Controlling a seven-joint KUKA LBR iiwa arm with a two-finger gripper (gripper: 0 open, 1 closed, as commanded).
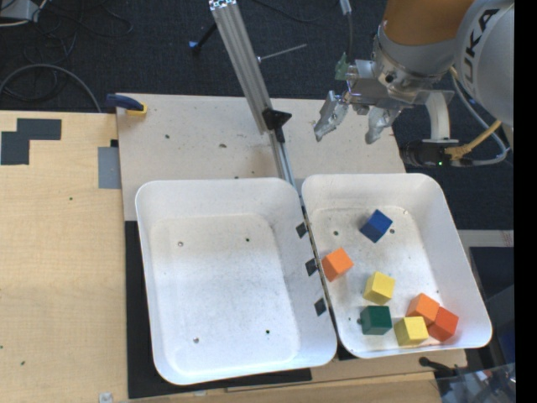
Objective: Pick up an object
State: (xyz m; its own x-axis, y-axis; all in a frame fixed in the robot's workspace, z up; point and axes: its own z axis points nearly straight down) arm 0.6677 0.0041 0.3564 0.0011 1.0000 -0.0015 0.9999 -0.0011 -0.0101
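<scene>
A single fixed camera is looking down on the bench (193, 141) from above at a slant, facing toward its far edge, where dark floor and cables are showing along the top of the frame. It is sitting far enough back to be taking in both white bins whole: the left bin (151, 200) is lying at lower centre, the right bin (445, 200) at lower right. The arm (445, 23) is reaching in from the upper right corner.
</scene>
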